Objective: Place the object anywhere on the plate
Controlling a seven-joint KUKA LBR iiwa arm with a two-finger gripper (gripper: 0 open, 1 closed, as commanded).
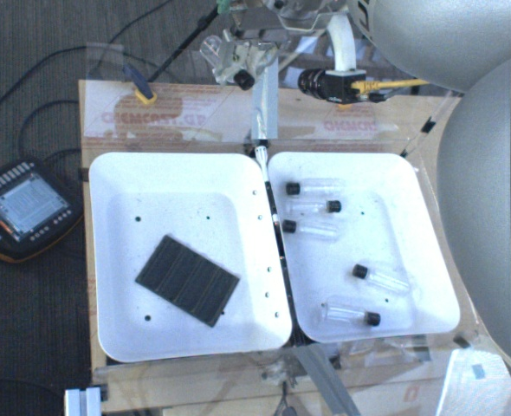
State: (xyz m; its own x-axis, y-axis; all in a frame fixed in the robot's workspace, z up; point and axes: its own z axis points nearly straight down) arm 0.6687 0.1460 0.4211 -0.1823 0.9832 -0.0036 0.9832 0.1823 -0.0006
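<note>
Reversed red lettering on the board behind the bins is unreadable. The gripper [264, 102] hangs above the bins' far edge; whether it grasps anything cannot be told. Five clear vials [312, 188] lie scattered in the right bin [429, 232], mostly lengthwise left-right. The dark plate [187, 281] lies diagonally in the left bin [117, 232].

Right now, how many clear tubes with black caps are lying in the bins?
5, all in the right bin: one at the top left, one just right of it, one by the left wall, one mid-right, one near the front. None seems hidden.
</note>
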